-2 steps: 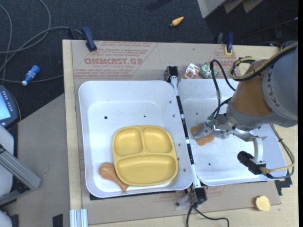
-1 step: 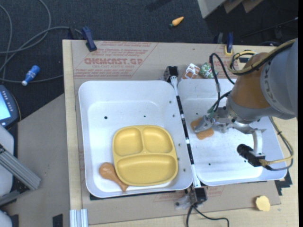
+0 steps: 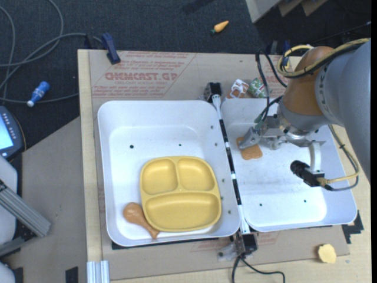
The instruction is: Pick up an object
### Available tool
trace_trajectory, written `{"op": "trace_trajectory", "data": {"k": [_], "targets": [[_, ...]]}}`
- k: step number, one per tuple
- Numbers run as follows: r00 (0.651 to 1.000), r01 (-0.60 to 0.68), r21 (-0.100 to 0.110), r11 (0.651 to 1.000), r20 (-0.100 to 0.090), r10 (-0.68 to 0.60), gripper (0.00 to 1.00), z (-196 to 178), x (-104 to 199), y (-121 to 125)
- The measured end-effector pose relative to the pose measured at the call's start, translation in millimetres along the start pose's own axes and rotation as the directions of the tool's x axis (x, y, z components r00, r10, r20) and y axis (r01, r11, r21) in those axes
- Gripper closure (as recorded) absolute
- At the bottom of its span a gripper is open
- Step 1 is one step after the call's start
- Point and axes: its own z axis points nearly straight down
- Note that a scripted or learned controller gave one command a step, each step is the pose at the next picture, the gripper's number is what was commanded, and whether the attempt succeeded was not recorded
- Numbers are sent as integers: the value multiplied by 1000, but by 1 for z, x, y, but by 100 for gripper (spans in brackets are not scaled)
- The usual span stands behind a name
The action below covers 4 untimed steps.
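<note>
Target candidate: small tan-orange piece (image 3: 252, 152) lying flat in the right bin (image 3: 283, 211), near its 10 o'clock corner, close to the divider. I judge it light, thin, probably rigid plastic; low profile, so best pinched across its narrow width from above. The pincer (image 3: 257, 135) hangs just at its 12 o'clock; I cannot tell its state. Left bin (image 3: 118, 122): yellow compartment tray (image 3: 179, 193), smooth, glossy, rounded corners, at 6 o'clock; an orange drumstick-shaped toy (image 3: 138, 216) touches its 8 o'clock edge. Table (image 3: 147, 75) is brown board.
</note>
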Motion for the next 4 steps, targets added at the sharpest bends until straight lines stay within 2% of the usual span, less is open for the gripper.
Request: {"op": "trace_trajectory", "data": {"k": [1, 2, 3, 4], "targets": [[1000, -1, 5, 1000, -1, 1, 0, 0, -1, -2], [1000, 1, 0, 1000, 0, -1, 100, -11, -1, -1], [1000, 1, 2, 1000, 0, -1, 0, -10, -1, -2], [1000, -1, 3, 1000, -1, 1, 0, 1, 5, 11]]}}
